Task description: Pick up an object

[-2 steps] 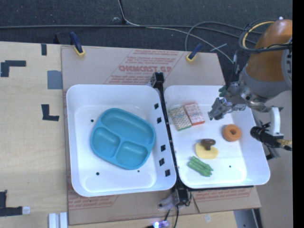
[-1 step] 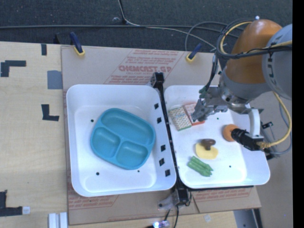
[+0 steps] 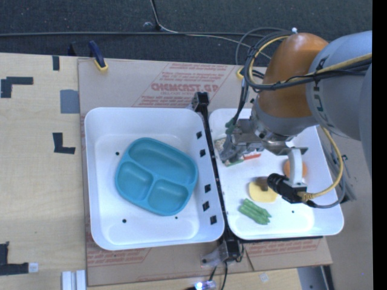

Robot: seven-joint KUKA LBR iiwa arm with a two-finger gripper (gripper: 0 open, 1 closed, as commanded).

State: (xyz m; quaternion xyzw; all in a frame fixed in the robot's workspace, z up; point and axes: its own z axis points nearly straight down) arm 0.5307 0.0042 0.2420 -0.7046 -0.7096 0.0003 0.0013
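Hovering low over the right bin (image 3: 329, 222), the claw (image 3: 231, 153) is sitting near that bin's inner wall, beside the black divider. How wide it stands I cannot tell; dark metal and clutter are masking that end of the arm, and something small with a red streak (image 3: 253, 156) is lying just beside it, too blurred to name.

The nearest clear candidates are lying below and to the right of the claw as the camera sees it. The green pod-shaped toy (image 3: 254, 211), bumpy and long, is running its axis diagonally, down toward the right. The yellow disc (image 3: 261, 192), flat and smooth, is resting just above it, partly under a black cable fitting. An orange rounded piece (image 3: 296, 170) is peeking out further right, behind a white strap.

Far to the claw's left, in the other bin (image 3: 100, 125), a blue plastic divided plate (image 3: 156, 175) is lying flat, three compartments facing up.

My read: the pod is asking for a grip across its narrow width.
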